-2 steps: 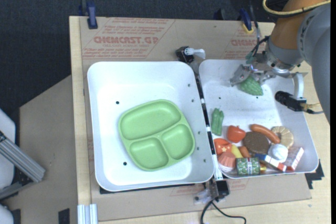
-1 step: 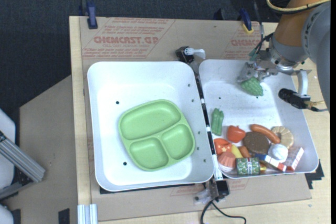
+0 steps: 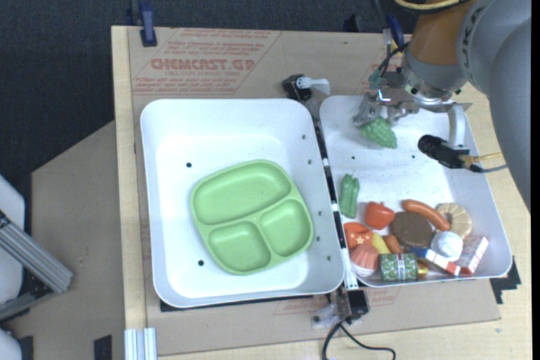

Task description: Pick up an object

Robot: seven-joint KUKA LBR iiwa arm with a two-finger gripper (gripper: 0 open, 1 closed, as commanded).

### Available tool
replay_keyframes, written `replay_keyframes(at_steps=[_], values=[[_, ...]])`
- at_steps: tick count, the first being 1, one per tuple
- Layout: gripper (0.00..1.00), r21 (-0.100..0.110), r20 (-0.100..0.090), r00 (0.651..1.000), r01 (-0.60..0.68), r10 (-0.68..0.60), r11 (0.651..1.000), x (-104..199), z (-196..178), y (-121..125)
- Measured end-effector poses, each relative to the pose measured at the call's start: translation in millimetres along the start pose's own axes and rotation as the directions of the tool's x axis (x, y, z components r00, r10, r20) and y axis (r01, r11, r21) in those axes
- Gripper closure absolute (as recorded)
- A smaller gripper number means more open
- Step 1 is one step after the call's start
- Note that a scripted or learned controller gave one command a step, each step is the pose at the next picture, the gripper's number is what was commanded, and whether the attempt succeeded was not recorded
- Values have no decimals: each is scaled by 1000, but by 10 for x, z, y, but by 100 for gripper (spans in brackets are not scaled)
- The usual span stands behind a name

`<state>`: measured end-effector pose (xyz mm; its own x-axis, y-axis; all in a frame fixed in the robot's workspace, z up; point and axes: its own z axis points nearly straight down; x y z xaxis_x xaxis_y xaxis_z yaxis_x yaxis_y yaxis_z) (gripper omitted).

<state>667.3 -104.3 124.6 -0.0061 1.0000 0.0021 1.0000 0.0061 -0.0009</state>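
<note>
Over the far left corner of the right bin, the end effector hangs low on the grey arm, which comes in from the right. Whether it is open or closed cannot be told from this slant. Just beneath it, touching or nearly so, a green leafy toy lies on the bin floor; whether it is gripped cannot be told either.

Further along the same bin, a small green vegetable lies against the left wall, about halfway down. Along the near edge sits a crowded heap: a red tomato, a sausage, a brown round patty, a pale biscuit, a green can and a red-and-white packet, most of them touching.

Across the shared wall, the left bin holds a green divided plate, lying flat toward its near edge. Both bins rest on the worktop.
</note>
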Motion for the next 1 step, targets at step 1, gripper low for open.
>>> replay_keyframes(at_steps=[1], values=[[100, -10, -1, 1000, 2, -2, 1000, 698, -980, -360]])
